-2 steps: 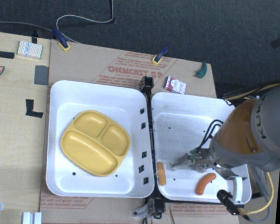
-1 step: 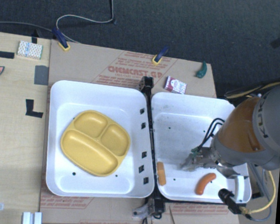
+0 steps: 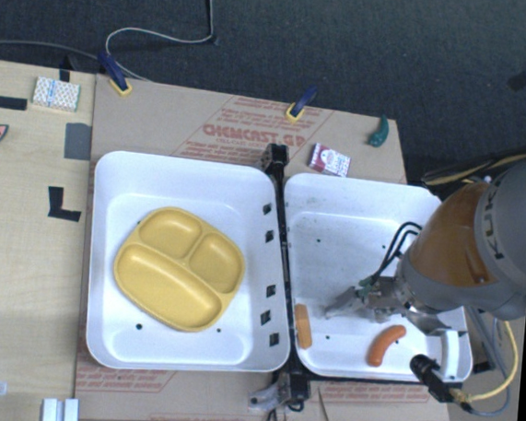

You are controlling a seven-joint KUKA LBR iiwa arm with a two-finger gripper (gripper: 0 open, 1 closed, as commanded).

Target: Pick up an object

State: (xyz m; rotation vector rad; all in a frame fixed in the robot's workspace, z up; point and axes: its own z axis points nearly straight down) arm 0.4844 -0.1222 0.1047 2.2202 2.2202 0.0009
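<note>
Arm [image 3: 468,248] reaches in from the right, over the right bin [image 3: 356,200]. Gripper [image 3: 339,305] sits low in that bin, pointing left toward the divider between bins. No object seen between its fingers. Whether they are spread or pressed together: cannot tell, too small and blurred at this res.

Candidate objects in right bin: sausage [image 3: 385,344], orange-red, lying near the front wall, just beside and below the wrist; bread roll [image 3: 304,326], tan, lying against the divider at the front left corner, near the gripper tip but apart from it. Left bin [image 3: 112,237] holds a yellow tray [image 3: 179,266], flat, three compartments, well apart from the gripper.

Judgement: step in hand is approach/descent; nothing picked yet. Roll looks the nearer target. Recs for a clean grasp:
- Centre the tip over the roll's middle, not its end.
- Close across the short axis, i.e. fingers either side of its width.
- Watch the divider wall: roll lies hard against it, so one finger may have no room. Nudge it clear first, or take the sausage instead, which has open floor around it.
- Lift straight up; check hold before travel.
</note>
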